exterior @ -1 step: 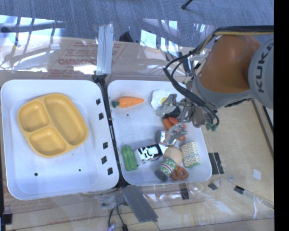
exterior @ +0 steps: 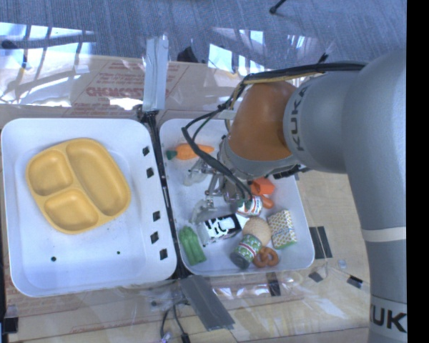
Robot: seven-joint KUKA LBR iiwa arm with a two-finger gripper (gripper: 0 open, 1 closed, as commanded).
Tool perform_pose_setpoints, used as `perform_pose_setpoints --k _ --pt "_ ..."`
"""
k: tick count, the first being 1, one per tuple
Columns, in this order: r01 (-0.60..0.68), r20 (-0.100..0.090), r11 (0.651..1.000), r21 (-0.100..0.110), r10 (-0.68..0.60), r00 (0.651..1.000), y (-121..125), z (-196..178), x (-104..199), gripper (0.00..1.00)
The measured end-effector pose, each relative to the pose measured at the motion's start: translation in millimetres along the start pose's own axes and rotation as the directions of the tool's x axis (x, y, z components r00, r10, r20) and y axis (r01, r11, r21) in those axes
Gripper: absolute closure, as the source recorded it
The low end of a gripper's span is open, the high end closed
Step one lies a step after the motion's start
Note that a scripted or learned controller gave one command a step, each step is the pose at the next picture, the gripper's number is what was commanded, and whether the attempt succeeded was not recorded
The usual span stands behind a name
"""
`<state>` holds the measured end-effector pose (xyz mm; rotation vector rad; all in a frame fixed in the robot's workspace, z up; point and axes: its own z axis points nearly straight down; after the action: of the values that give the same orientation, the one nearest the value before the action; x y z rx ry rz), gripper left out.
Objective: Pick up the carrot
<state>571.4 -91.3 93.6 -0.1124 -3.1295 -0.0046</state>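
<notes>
okay, i'm looking down on both bins, and the arm (exterior: 329, 113) is reaching in from the right, its bulk hanging over the right bin (exterior: 300, 259). the gripper (exterior: 216, 188) sits low in the middle of that bin, metal linkage showing under the orange wrist band. whether it's spread wide or pinched narrow, i honestly cannot tell from up here; the wrist hides too much, and i see nothing held in it.

the carrot (exterior: 189, 151) is there at the bin's far left corner, orange body with a green tip, lying close to the divider wall and just beyond the gripper. it looks untouched to me, so i judge the pick is not yet made.

now the worries. the carrot lies near the wall, so a descent slightly off could jam against the rim or nudge the carrot sideways rather than straddle it. it's slim and rounded, so i'd expect it to roll or squirt out under an off-centre squeeze.

clutter is the other risk: another orange piece (exterior: 263, 187) sits just right of the gripper, and a program hunting for orange could go for that instead. the small can (exterior: 247, 249), the pretzel (exterior: 266, 257), the patterned block (exterior: 282, 229) and the green vegetable (exterior: 191, 245) crowd the near side, so a sweep there could drag them.

the left bin (exterior: 14, 263) with the yellow divided plate (exterior: 75, 184) is well apart, no bother there.
</notes>
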Motion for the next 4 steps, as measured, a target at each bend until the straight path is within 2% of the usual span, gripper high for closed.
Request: perform_pose_setpoints --k 1,2,3,4 --pt "-0.024 0.016 1.0 0.002 0.024 1.0 -8 -32 -62 0.0" --pt "-0.26 0.014 0.966 0.0 0.26 0.965 -29 0 -84 0.0" --pt "-0.642 0.007 0.767 -0.003 0.642 0.767 -44 1 -75 0.0" --pt "-0.92 0.007 0.392 -0.009 0.92 0.392 -9 0 -79 0.0"
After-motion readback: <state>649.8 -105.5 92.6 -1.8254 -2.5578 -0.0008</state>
